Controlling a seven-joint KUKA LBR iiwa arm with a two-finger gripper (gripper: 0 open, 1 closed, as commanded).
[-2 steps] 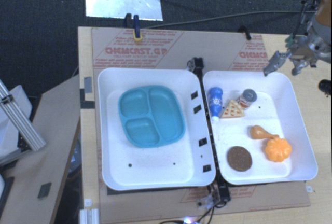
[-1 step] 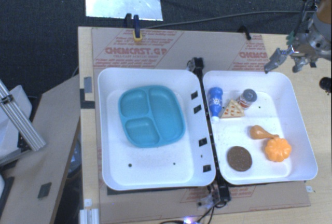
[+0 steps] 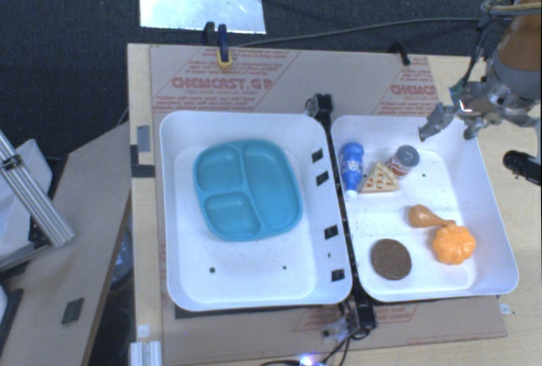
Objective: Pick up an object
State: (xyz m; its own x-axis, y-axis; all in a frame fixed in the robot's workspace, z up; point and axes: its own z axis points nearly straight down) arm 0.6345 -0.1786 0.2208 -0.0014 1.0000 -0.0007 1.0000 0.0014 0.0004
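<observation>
Gripper (image 3: 450, 124) hangs spread and empty over right bin's (image 3: 489, 186) far edge (arm (image 3: 517, 59) cropped at frame edge); small can (image 3: 406, 158) blurry.

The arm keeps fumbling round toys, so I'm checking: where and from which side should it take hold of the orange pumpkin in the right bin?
Probably from straight above, the hand closing across the orange pumpkin at its widest part. It sits squat and rounded, so a low grip may slip. Line the fingers up to avoid the drumstick-shaped toy touching its upper-left side.
</observation>
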